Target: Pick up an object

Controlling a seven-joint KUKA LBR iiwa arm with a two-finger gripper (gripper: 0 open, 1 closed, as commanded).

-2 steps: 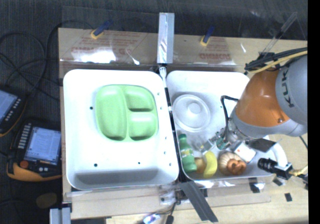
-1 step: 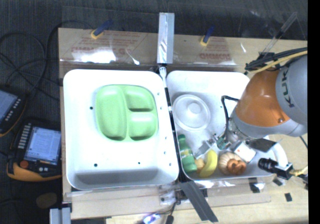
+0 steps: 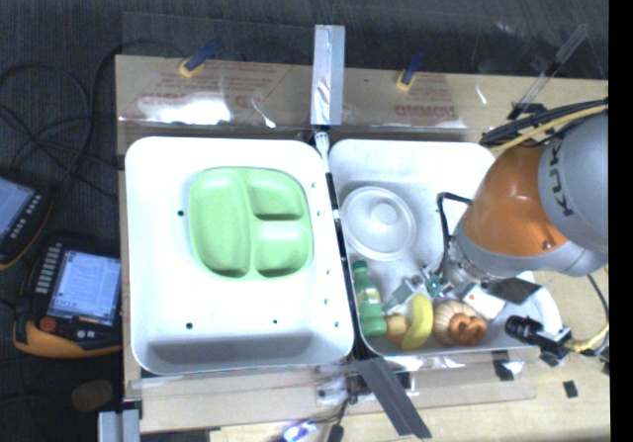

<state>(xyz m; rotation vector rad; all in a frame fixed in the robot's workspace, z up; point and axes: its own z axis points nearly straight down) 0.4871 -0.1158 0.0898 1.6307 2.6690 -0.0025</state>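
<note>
In the right bin (image 3: pixel 396 161), a yellow banana (image 3: pixel 419 322) lies along the front wall. A brown bread-like toy (image 3: pixel 461 323) sits to its right and a small tan piece (image 3: pixel 396 326) to its left. A green bottle (image 3: pixel 368 303) lies against the left wall, and a white bowl (image 3: pixel 380 221) stands further back. My gripper (image 3: pixel 423 286) reaches down from the orange wrist band (image 3: pixel 506 213) and hovers just above the banana's upper end. Nothing shows between its tips.
The left bin (image 3: pixel 158 331) holds a green divided plate (image 3: pixel 249 221). A metal divider strip (image 3: pixel 327 74) stands behind the two bins. A black part (image 3: pixel 524 329) of the arm hangs over the right bin's front right corner.
</note>
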